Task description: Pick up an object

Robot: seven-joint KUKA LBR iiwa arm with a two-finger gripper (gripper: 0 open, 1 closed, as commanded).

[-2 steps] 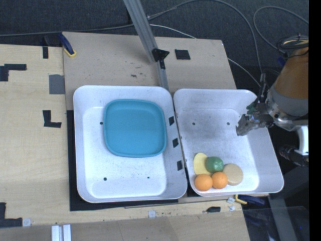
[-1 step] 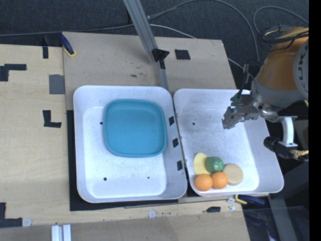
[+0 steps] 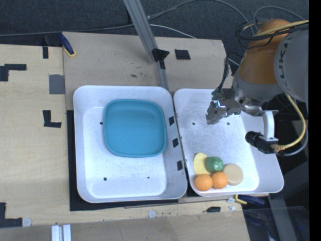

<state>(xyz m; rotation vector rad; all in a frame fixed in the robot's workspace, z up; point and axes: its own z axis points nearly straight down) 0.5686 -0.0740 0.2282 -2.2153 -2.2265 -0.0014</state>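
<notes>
In the right bin (image 3: 228, 137), small round objects cluster at the near edge: a yellow piece (image 3: 200, 160), a green ball (image 3: 214, 163), two orange balls (image 3: 203, 183) (image 3: 219, 180) and a beige disc (image 3: 233, 174). My gripper (image 3: 214, 115) hangs over the far half of that bin, well behind the cluster, pointing down. Nothing shows between its fingers.
The left bin (image 3: 85, 149) holds a blue square plate (image 3: 134, 127). A grey metal pole (image 3: 145, 29) slants up from between the bins. Cables and a black fitting (image 3: 258, 140) sit at the right bin's right side. Bare wooden bench (image 3: 30, 134) lies to the left.
</notes>
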